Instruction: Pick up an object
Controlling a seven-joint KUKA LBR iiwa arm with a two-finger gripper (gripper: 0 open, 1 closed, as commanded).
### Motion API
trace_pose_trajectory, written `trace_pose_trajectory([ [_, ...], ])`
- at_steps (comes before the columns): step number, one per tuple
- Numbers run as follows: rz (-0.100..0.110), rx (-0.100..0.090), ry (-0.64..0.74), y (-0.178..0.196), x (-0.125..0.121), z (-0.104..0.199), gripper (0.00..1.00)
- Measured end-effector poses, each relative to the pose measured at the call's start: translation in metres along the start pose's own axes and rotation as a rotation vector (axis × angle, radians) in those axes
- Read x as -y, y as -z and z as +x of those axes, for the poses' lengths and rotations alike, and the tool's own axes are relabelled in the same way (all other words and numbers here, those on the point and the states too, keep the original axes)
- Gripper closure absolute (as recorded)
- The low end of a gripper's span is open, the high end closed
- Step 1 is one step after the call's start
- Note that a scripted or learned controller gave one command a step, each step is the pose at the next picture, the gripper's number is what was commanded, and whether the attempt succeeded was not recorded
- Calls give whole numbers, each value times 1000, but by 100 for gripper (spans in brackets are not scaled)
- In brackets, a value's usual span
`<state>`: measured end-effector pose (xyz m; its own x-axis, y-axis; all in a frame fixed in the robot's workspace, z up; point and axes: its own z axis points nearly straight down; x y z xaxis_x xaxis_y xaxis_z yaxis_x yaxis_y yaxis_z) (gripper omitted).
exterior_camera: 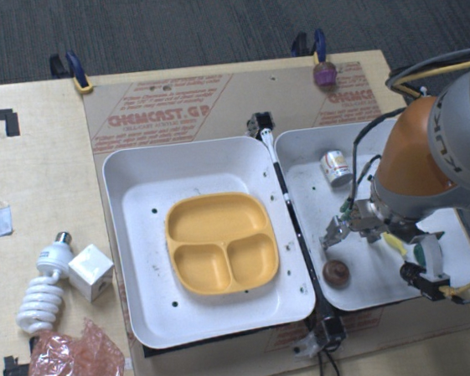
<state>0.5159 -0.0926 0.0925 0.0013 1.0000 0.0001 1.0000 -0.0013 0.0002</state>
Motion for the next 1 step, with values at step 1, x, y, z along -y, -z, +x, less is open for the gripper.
trace_pose_trajectory([
  [1, -3, 1, -1, 10, -1, -1, 100],
])
